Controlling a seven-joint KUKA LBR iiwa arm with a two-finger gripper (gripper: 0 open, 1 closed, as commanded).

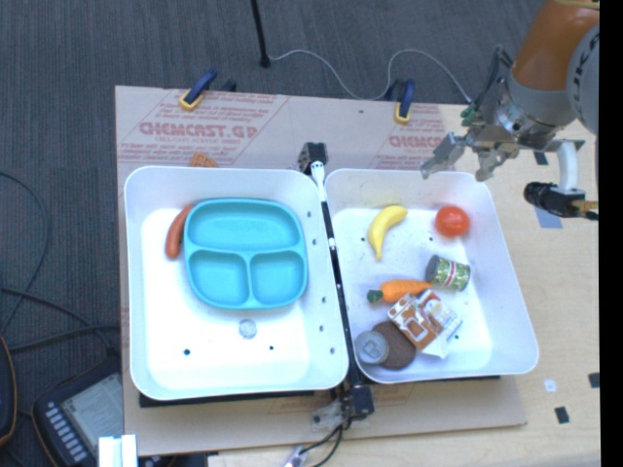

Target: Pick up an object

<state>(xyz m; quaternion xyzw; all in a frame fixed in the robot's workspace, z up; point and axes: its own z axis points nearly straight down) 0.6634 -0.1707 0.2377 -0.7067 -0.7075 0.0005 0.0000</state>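
Note:
My gripper (459, 166) hovers over the far rim of the right bin (506, 261), its two fingers spread open with nothing between them. Below it in that bin lie a red tomato (452, 221), a yellow banana (384, 229), a green can (448, 272) on its side, an orange carrot (404, 289), a wrapped snack packet (421, 319), a brown disc (396, 350) and a grey tin (370, 346). The tomato is the nearest of them to the gripper.
The left bin (146, 290) holds a blue divided tray (246, 254), a sausage (176, 232) beside the tray's left edge and a small clear lid (247, 329). A black clamp (312, 156) sits where the bins meet at the back. Two clips pin the cardboard.

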